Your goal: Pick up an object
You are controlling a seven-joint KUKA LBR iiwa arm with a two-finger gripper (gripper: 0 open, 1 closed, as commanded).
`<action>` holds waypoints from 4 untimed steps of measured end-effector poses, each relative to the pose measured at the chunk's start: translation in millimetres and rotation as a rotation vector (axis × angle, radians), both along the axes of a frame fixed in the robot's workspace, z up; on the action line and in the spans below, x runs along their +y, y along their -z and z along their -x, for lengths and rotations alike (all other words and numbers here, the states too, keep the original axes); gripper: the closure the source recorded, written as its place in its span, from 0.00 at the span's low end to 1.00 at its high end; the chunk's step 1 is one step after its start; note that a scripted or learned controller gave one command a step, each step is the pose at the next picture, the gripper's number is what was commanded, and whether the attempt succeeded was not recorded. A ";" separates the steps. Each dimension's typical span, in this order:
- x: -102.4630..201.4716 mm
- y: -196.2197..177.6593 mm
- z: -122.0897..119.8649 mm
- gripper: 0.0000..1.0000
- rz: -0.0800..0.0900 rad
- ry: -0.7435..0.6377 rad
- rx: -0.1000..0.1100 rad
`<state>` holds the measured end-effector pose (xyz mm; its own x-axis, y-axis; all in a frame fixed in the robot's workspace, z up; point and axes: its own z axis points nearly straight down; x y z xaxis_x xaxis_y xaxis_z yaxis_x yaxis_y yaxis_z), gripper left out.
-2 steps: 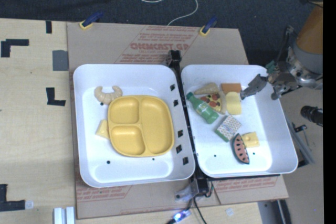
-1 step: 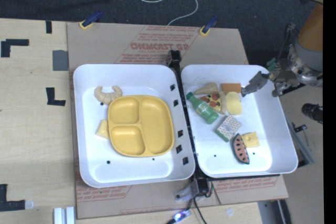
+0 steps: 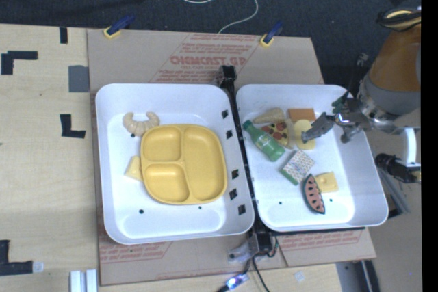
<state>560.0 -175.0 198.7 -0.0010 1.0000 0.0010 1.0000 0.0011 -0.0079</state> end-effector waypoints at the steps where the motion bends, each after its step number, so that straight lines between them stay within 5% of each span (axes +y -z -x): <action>1: -1.1 63.3 -3.9 0.00 0.000 -0.001 0.000; 2: 0.0 116.4 -3.6 0.00 0.002 -0.001 -0.006; 3: -0.2 103.2 -4.5 1.00 0.003 -0.001 -0.008; 4: -6.6 44.5 0.5 1.00 0.002 0.001 -0.011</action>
<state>559.5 -181.6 154.2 0.0002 1.0000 -0.0012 1.0000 -0.0002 0.0029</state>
